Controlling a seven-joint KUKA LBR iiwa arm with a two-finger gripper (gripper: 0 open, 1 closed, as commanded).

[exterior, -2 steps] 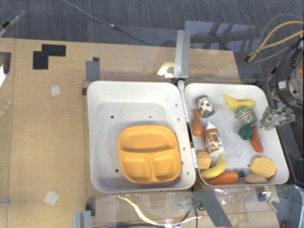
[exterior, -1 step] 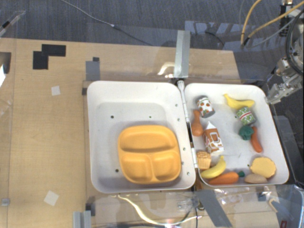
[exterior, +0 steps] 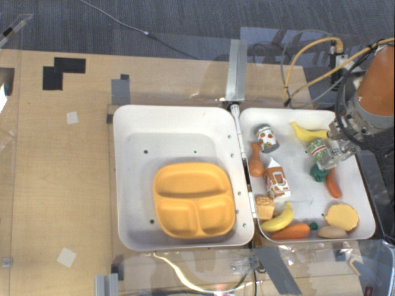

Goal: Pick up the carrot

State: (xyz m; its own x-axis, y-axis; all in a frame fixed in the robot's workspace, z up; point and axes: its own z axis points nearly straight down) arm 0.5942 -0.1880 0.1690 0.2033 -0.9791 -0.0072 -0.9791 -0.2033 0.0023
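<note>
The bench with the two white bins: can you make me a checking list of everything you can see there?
Surface: wooden bench bearing two white bins, left bin and right bin.
Job's things: carrot lying at the right bin's near edge, beside a banana; a second, smaller carrot near the gripper.
Clutter: yellow divided tray in the left bin; second banana, small can, carton in the right bin.
Grippers: gripper over the right bin; grasp unclear.
Cables: yellow cable looping behind the arm.
Surroundings: grey carpet.
</note>
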